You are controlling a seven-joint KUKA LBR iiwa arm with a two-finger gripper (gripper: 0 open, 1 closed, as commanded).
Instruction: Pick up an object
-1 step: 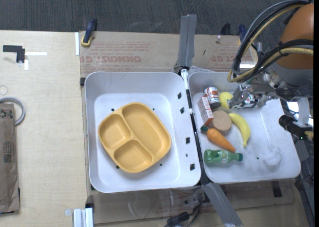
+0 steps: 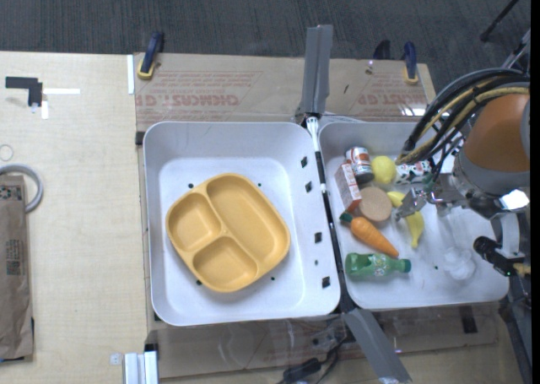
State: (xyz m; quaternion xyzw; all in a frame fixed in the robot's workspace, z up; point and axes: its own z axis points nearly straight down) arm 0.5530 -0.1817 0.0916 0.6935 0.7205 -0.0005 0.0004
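So the arm (image 2: pixel 494 142) comes in from the right edge of the frame and the end effector (image 2: pixel 419 198) sits low in the right bin (image 2: pixel 472 285), right in the middle of the toy food pile. Honestly can't tell what state it's in. Just left of it there's a carrot (image 2: pixel 373 236), a round brown piece (image 2: pixel 375 205) and a small can (image 2: pixel 359 161); a lemon (image 2: pixel 384 170) sits above, a banana (image 2: pixel 414 228) just below it, a green bottle (image 2: pixel 375 265) lower down. Left bin (image 2: pixel 169 289) holds a yellow divided plate (image 2: pixel 228 232).
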